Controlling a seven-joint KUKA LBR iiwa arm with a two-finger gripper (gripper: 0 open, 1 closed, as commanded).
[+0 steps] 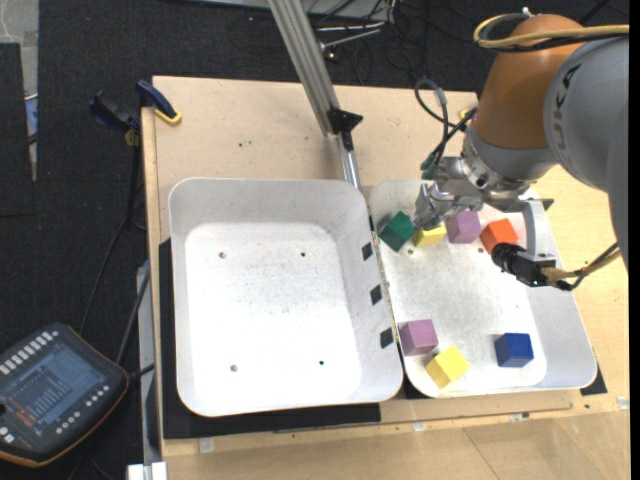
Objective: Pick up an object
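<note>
The right bin [480, 298] holds several small blocks. At its far end lie a green block [397, 231], a small yellow block [430, 235], a purple block [464, 226] and an orange block [497, 234]. Near its front lie a purple block [418, 335], a yellow block [447, 364] and a blue block [513, 349]. My gripper [436, 211] hangs low over the far end, just above the small yellow block, between the green and the purple ones. The wrist hides its fingertips.
The left bin [200, 298] sits beside the right one, sharing a raised middle wall with black clips [375, 293]. A metal pole [310, 68] slants over the bench behind the bins. A black cable connector [520, 263] hangs over the right bin's far right side.
</note>
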